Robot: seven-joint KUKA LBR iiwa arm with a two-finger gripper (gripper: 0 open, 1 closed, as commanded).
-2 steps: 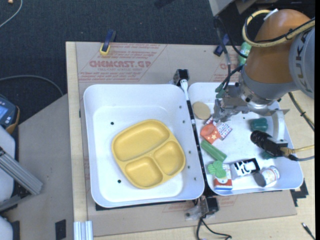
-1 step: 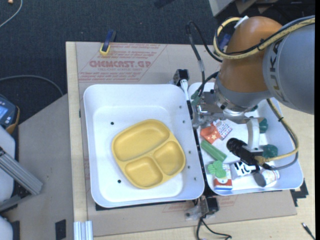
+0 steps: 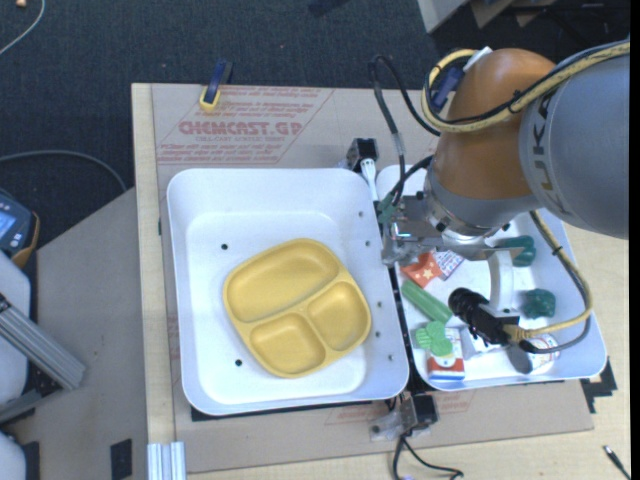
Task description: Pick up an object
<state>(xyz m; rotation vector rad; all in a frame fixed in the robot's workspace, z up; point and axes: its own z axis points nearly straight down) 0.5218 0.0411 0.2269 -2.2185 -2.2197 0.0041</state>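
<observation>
My gripper (image 3: 437, 246) hangs under the grey and orange wrist, low over the back left part of the right bin (image 3: 590, 340). Just below it lie a red and white packet (image 3: 426, 268) and a long green piece (image 3: 424, 302). A green-capped item (image 3: 434, 339) with a red and white label sits near the bin's front left corner. A teal lump (image 3: 541, 303) and a green piece (image 3: 521, 248) lie further right. The wrist hides whatever is directly beneath the gripper.
The left bin (image 3: 190, 268) holds a yellow divided plate (image 3: 296, 306). A dark grey piece (image 3: 521, 359) lies at the right bin's front. The bins' shared wall runs just left of the gripper. A yellow and blue clamp (image 3: 213, 88) sits at the bench's back edge.
</observation>
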